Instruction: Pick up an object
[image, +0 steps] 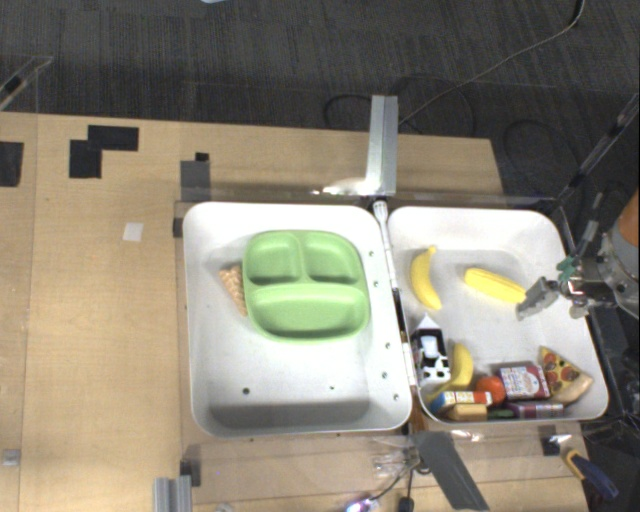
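Just inside the right bin (500, 222), a yellow corn cob (493, 285) lies on the white floor beside a banana (425, 277), while the gripper (556, 297) hovers at the bin's right wall with its fingers spread apart and nothing between them. Toward the near edge cluster a black-and-white carton (431, 352), a red packet (522, 381) and a pizza slice (563, 373); the left bin (290, 400) holds a green divided plate (303, 283), both bins resting on a light wooden bench (90, 330) against dark carpet (200, 50) crossed by cables.
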